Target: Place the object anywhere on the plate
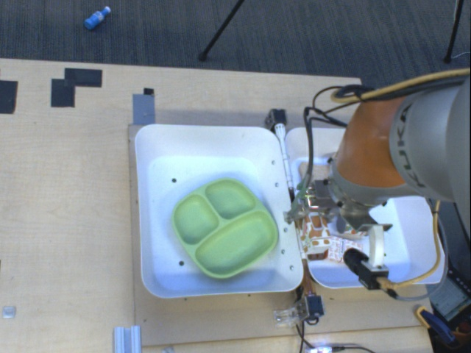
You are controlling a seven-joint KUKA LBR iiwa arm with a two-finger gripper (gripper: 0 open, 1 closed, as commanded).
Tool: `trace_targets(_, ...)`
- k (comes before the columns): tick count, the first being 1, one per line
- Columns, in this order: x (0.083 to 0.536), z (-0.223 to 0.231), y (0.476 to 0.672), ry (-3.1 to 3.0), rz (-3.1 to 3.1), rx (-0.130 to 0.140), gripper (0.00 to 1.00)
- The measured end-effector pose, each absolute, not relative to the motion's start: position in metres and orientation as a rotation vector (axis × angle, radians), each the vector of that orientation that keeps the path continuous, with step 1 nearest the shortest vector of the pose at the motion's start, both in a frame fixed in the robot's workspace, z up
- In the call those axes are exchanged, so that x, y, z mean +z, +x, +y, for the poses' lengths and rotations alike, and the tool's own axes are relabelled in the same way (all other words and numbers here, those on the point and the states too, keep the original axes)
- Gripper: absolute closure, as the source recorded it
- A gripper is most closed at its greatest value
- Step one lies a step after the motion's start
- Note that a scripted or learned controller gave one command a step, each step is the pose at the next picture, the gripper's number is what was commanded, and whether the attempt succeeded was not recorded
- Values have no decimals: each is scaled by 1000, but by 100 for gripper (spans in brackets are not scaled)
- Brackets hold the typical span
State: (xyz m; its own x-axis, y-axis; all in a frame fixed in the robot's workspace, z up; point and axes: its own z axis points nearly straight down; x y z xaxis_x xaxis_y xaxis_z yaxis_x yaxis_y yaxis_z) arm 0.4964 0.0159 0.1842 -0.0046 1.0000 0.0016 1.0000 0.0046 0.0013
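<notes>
Green three-part plate [224, 228] sits in left bin [158, 271], nothing on it. Arm [397, 149] low over right bin [421, 271], above red-white packet [318, 237] at its left wall. Jaws [324, 215]: state can't tell. Best confirm grip, lift clear of divider, then cross left.

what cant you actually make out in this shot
- Claw: in the camera view the arm's wrist covers it from above, so its state cannot be read.
- Object to place: something with orange-brown print shows under the wrist in the right bin; too covered to identify.
- Right bin: largely hidden by the arm.
- Blue item on the floor: too small to name.
- Green plate in the left bin: fully visible.
</notes>
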Motion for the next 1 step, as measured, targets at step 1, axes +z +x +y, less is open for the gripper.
trace_targets(1, 184, 38, 487, -2215, -2227, -2, 100)
